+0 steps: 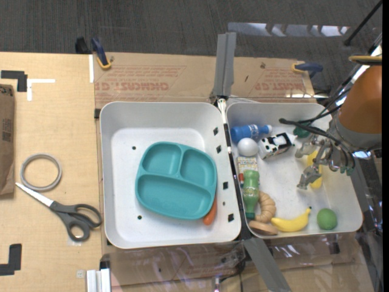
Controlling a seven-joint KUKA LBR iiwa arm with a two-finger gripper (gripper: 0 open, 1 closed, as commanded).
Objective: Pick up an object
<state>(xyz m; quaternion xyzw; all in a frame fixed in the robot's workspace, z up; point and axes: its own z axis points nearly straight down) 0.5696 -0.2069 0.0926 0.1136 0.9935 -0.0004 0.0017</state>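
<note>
Camera view, Dan asking: where was the gripper (311, 170)?

Ana: Over the right bin (285, 106), toward its right side, arm coming in from the right. Open or closed, couldn't tell; cabling and linkage cluttered it.

Dan: Anything at the tip?

Ana: A yellow piece (316, 182) showed just beside the tip, with more yellow slightly higher against the gripper body. Small, bright, mostly hidden, shape unreadable. Couldn't tell whether it was gripped or just lying under the gripper.

Dan: Rest of that bin?

Ana: Banana (292, 222) lay along the near wall, green ball (326, 218) just right of it. Cow toy (276, 145), black and white, sat near the far end, left of the gripper. Along the left wall were a blue bottle (249, 131), a white ball (247, 146) and a green bottle (249, 187) lying lengthwise. Tan pieces (264, 207) sat at the near-left corner, touching the banana's end.

Dan: Left bin (109, 163)?

Ana: Teal plate (176, 181) with three compartments lay flat in the middle, an orange item (209, 215) poking out at its near-right edge. Scissors (67, 212) and a tape roll (41, 171) were on the bench, well left of both bins.
</note>
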